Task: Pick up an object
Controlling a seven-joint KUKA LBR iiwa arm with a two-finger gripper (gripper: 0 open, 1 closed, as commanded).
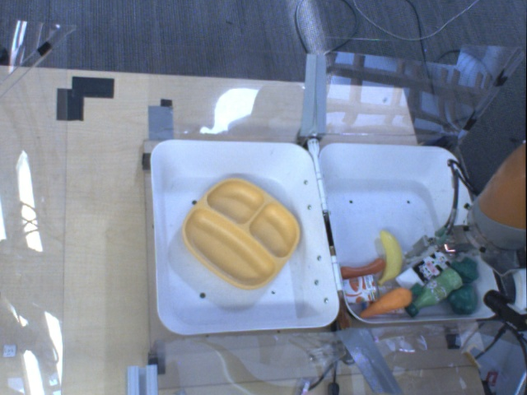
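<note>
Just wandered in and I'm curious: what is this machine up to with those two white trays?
A robot arm reaches in from the right over the right bin, where toy food lies piled in the near corner: a banana, a sausage, a carrot and some green pieces. Its job is to pick one up. Its hand sits low by the pile, but nothing can be seen lifted. The left bin holds a yellow divided plate.
</note>
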